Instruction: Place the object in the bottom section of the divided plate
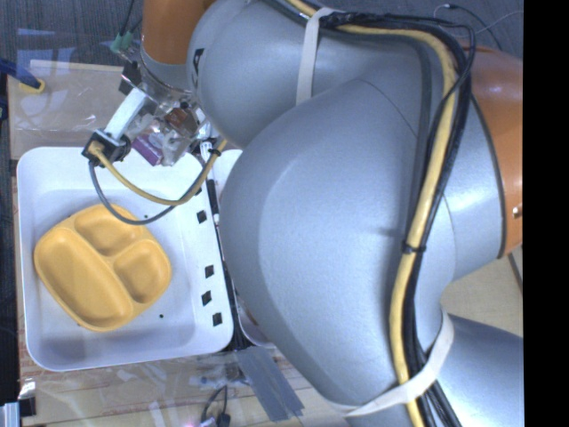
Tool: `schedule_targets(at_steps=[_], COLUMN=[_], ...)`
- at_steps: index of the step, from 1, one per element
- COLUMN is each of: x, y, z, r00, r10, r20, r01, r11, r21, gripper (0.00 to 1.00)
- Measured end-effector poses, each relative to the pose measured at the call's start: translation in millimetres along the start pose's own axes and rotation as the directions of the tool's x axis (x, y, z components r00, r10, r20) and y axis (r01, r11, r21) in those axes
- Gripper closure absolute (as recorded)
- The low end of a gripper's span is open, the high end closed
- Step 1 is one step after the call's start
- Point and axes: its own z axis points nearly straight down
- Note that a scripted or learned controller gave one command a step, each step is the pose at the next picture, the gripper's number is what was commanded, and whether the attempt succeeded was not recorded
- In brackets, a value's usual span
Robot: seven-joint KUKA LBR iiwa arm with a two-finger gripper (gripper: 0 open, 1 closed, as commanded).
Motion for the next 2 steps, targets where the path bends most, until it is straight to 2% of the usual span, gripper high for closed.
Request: schedule_targets(at_steps=[1,2], x=[25.8,24.9], y=[-36.8,-34.7], z=[127.6,107.8], r00=[0.997,0.943], r10=[-0.074,0.331], r20=[0.007,-0.003], r01=[0.074,-0.331], r11=[0.997,0.943], r21=[0.006,0.000], gripper=[1.00,1.00])
